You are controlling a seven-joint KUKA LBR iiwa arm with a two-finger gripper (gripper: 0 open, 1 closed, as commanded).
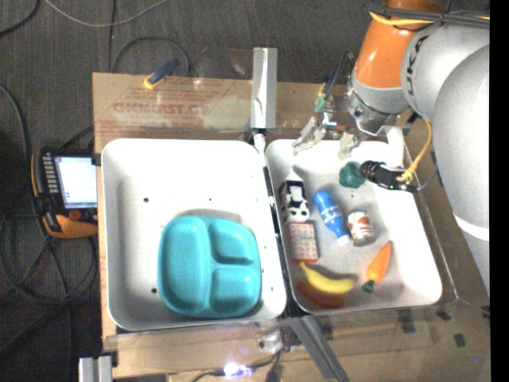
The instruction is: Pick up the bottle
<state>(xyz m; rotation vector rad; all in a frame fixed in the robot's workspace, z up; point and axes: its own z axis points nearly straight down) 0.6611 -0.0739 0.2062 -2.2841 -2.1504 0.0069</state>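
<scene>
Hovering with two-finger gripper (328, 136) at far rim of right white bin (429, 281), fingers spread, gripping nothing; blue plastic bottle with white cap (329, 216) lying mid-bin, well clear, nearer camera.

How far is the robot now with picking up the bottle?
Nothing looks done yet: the blue bottle lies on the floor of the right bin, between the milk carton and the small can. In hand: the gripper is open over the bin's far edge, nothing between its fingers. Left: reaching the bottle, closing on it and lifting.
</scene>
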